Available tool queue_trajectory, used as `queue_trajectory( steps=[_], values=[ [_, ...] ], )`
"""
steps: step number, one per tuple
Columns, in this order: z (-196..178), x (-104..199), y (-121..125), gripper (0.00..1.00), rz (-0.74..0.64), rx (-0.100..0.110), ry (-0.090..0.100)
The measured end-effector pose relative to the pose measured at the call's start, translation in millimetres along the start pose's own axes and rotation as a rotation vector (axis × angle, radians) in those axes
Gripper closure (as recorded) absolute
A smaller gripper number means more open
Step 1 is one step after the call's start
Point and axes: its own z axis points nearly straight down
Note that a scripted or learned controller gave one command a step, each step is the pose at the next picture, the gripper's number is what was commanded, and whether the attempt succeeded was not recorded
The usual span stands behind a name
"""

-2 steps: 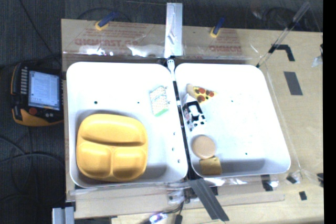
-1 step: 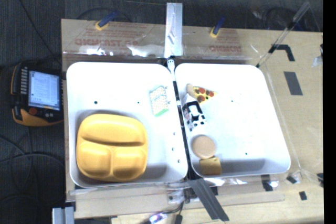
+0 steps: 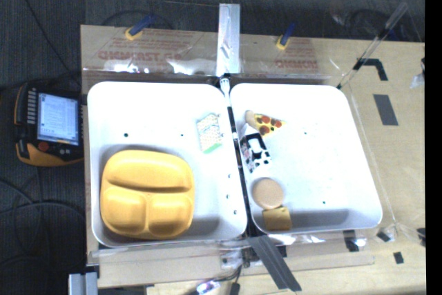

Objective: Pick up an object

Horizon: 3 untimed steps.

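Observation:
The left bin (image 3: 124,103) holds a large yellow bread-shaped object (image 3: 147,192) at its front left and a small green-and-white packet (image 3: 209,132) near its right wall. Along the left wall of the right bin (image 3: 331,148) lie a pizza-slice toy (image 3: 264,122), a small black-and-white object (image 3: 254,150), a tan round disc (image 3: 268,193) and a brown-yellow block (image 3: 277,218).
A handheld control pendant with a lit screen (image 3: 50,124) rests on the floor to the left of the bench. Clamps and taped plastic sheet line the bench's back edge (image 3: 228,55). A metal bracket (image 3: 276,269) juts out at the front centre.

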Motion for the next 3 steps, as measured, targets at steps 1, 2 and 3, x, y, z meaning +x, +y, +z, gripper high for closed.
queue_trajectory(
  steps=[1, 2, 3],
  values=[
    [0.0, 0.0, 0.0, 0.0, 0.0, 0.0, 0.0],
    [0.0, 0.0, 0.0, 0.0, 0.0, 0.0, 0.0],
    [0.0, 0.0, 0.0, 0.0, 0.0, 0.0, 0.0]
  ],
)
